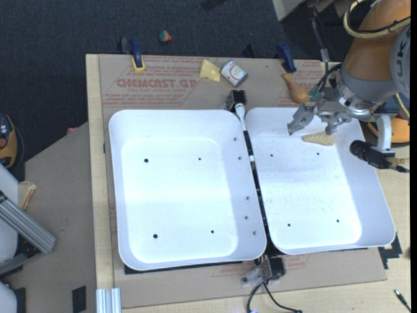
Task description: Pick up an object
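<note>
My pincer (313,124) hangs with its fingers apart over the upper edge of the right bin (365,207), at the frame's upper right. One tan object (318,138) lies just below it in that bin. Two white bins sit on the counter (98,175); the left bin (117,194) is beside it.

The arm (381,38) is cut off at the right edge.

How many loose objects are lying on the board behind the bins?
3: a yellow piece and a small white box behind the left bin, an orange piece behind the right bin. The arm may hide more.
</note>
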Motion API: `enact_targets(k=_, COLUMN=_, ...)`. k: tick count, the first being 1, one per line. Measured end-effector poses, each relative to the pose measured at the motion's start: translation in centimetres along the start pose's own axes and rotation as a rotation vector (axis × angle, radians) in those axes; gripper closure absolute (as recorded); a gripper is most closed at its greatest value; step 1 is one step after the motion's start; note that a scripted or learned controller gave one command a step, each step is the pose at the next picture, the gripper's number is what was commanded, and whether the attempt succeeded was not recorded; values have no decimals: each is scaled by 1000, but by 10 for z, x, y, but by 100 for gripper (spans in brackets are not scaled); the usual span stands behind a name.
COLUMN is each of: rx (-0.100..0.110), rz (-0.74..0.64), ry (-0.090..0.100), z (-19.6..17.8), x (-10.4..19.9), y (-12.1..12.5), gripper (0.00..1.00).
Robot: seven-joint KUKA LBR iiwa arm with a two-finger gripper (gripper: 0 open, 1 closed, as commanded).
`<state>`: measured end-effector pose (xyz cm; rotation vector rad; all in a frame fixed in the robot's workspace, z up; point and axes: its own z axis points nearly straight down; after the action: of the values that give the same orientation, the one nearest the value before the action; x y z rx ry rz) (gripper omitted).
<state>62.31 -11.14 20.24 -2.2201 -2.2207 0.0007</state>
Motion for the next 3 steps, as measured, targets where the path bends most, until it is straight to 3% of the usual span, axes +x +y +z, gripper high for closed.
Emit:
enact_targets(k=1, rx=-22, rz=-7, ry=-1, z=-162, x=56, y=-19, gripper=0)
enact_targets(k=2, rx=-7, rz=-1, ry=-2, z=-162, x=52, y=-20, gripper=100)
enact_targets(k=3, rx=4, rz=-10, ry=3, z=-118, x=151, y=8, gripper=100)
